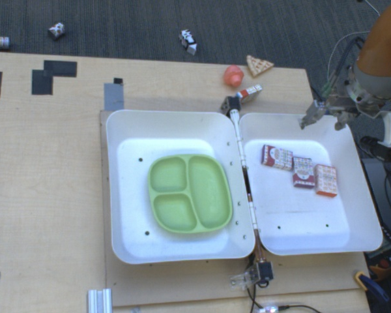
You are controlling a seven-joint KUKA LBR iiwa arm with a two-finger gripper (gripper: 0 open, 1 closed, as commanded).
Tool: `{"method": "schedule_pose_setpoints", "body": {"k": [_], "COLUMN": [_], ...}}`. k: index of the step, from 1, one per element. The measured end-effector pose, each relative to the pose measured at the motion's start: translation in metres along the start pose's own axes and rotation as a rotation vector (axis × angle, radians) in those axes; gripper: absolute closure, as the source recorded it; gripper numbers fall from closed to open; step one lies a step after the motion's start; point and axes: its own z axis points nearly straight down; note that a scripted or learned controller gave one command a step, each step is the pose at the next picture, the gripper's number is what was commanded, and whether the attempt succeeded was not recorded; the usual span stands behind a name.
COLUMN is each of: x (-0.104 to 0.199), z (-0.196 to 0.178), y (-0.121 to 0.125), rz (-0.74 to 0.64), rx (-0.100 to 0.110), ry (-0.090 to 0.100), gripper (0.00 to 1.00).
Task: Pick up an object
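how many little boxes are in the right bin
3, in a row across the upper middle of the right bin: a red and white box on the left, a red and white box in the middle, and an orange box on the right. None looks hidden.

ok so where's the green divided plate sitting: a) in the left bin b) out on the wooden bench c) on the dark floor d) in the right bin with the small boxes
a: the green divided plate lies flat in the middle of the left bin, while the three small boxes lie in the right bin.
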Motion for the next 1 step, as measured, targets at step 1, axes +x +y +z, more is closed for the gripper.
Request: {"method": "schedule_pose_setpoints", "body": {"k": [1], "x": [0.0322], "z": [0.1013], "y": [-0.0062], "rz": [0.001], "rx": [-0.009], "ry": [-0.002], "gripper": [0.00]}}
